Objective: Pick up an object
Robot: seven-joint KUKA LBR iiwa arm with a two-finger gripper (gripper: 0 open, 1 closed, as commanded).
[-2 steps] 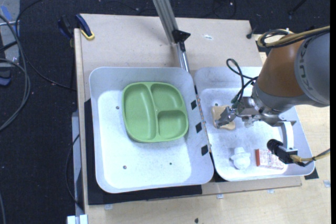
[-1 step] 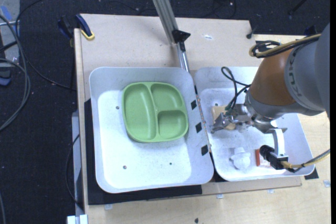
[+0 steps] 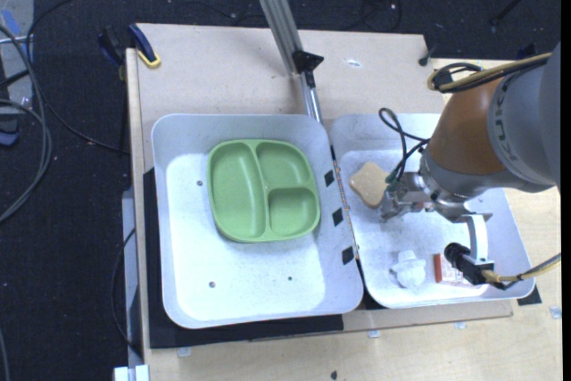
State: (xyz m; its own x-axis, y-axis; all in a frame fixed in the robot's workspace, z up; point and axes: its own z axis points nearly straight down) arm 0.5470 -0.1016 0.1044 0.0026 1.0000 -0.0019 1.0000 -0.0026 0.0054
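Looking down from the one fixed camera, the gripper (image 3: 389, 202) hangs low in the right bin (image 3: 513, 232), and the tan block (image 3: 368, 182) lies just to its left and a little farther back, so close that the two seem to touch at the block's near right edge. Whether the pincer is wide, narrow or closed on anything cannot be told from here, since the wrist hides it. The block's long axis seems to run from far left to near right, though it is nearly squarish. Nearer in the same bin sit a crumpled white piece (image 3: 409, 269) and a small red-and-white item (image 3: 451, 270), both well clear. The green divided plate (image 3: 265, 189) rests in the left bin (image 3: 174, 236). The bins' shared wall stands just left of the block and may crowd a finger there.
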